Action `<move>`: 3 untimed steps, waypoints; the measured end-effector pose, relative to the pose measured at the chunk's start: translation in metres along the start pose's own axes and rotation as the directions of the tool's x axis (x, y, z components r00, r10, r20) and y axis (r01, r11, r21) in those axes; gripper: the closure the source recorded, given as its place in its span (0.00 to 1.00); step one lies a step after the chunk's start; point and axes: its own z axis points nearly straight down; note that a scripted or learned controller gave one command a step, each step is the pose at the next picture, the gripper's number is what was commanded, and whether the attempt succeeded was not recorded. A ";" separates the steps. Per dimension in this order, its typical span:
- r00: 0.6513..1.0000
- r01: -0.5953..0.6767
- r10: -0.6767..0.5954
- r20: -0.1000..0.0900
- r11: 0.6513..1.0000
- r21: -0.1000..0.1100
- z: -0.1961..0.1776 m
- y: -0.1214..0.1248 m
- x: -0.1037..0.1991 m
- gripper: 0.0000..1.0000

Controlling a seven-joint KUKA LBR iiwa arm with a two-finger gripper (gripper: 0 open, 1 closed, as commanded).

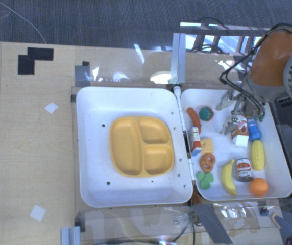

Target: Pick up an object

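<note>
**Pincer low over the right bin's upper corner**

Nearest the camera, along the right bin's (288, 188) front edge, lie an orange (259, 186), a banana (228, 177), a small red-labelled can (244, 169) and a green leafy toy (204, 179). Just behind them sit a pretzel-like piece (207, 161), a pale yellow block (206, 146) and an ear of corn (258, 154) by the right wall. Along the wall next to the left bin are a small red and white carton (195, 139) and, farther back, a hot dog sausage (193, 118), with a dark green ball (205, 113) beside it.

The left bin (92, 137) holds a yellow divided plate (141, 146), lying flat near its middle. Both bins rest on the light wooden tabletop (28, 137).

The grey arm with its orange band (276, 57) comes in from the right, and its pincer (234, 117) hangs over the back right part of the right bin. Its metal fingers (224, 101) look parted, though how wide is hard to judge from this slant. They stand just beside, and perhaps touching, a cluster made of a red and white carton (240, 127), a blue bottle (253, 130) and a white cube (242, 141). Nothing is seen clearly gripped between the fingers, and the whole cluster appears to rest on the bin floor.
</note>
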 end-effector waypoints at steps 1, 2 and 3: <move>0.999 0.047 -0.047 0.003 0.999 -0.001 0.000 0.008 0.029 0.00; 0.997 -0.083 0.083 0.005 0.997 -0.001 -0.001 -0.012 0.009 0.00; 0.958 -0.288 0.288 0.003 0.958 -0.003 -0.002 0.041 0.067 0.00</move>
